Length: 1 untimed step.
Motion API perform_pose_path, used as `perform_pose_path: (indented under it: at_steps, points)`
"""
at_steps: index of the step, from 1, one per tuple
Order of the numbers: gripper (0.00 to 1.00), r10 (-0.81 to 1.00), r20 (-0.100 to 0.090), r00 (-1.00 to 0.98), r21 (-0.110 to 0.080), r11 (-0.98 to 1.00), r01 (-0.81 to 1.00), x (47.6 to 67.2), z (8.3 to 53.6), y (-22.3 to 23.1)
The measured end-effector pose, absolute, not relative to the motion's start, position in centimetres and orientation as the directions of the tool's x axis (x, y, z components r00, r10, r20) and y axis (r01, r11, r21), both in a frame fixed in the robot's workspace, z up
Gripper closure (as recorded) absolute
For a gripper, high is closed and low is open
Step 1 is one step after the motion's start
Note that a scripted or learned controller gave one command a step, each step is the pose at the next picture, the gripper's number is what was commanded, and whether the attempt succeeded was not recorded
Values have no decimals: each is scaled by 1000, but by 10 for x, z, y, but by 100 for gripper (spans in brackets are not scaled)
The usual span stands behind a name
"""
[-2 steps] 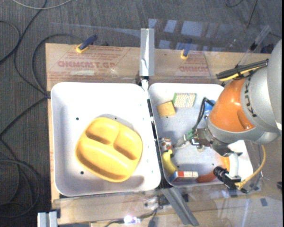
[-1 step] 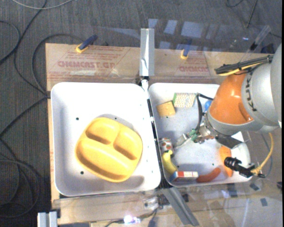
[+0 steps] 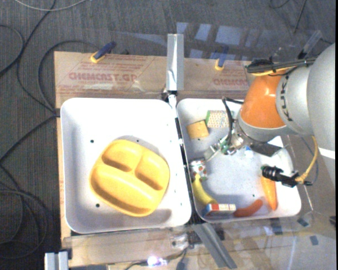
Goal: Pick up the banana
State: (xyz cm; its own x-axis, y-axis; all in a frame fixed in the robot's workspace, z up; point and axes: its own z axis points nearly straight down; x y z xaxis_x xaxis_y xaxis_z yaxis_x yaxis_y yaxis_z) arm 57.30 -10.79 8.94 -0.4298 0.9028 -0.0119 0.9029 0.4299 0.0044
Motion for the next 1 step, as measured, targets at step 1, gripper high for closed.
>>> perform_pose_path:
  at_steps: [1]
  points:
    - [0, 874, -7, -486, 7, 486, 874, 525, 89, -167]
